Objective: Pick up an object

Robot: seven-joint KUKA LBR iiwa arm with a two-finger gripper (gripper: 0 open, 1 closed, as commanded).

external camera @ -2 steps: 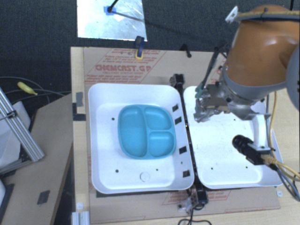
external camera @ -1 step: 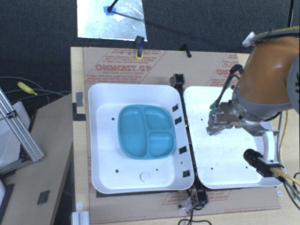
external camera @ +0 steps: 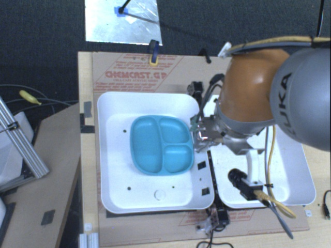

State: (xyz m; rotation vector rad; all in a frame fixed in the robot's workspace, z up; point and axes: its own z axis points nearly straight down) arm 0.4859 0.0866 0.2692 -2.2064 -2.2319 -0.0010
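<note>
While blue divided plate (external camera: 161,144) lies unlifted in left bin (external camera: 111,138), gripper (external camera: 202,133) at its 3 o'clock, opening impossible to tell, pick undone.

"CHEMCAST GP" on board (external camera: 135,71), "KUKA" on arm (external camera: 289,94)

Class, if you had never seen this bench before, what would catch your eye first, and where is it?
Most striking is the bright blue divided plate lying flat in the middle of the left white bin. Next comes the big grey arm with its orange band, looming over the right bin from the right.
</note>
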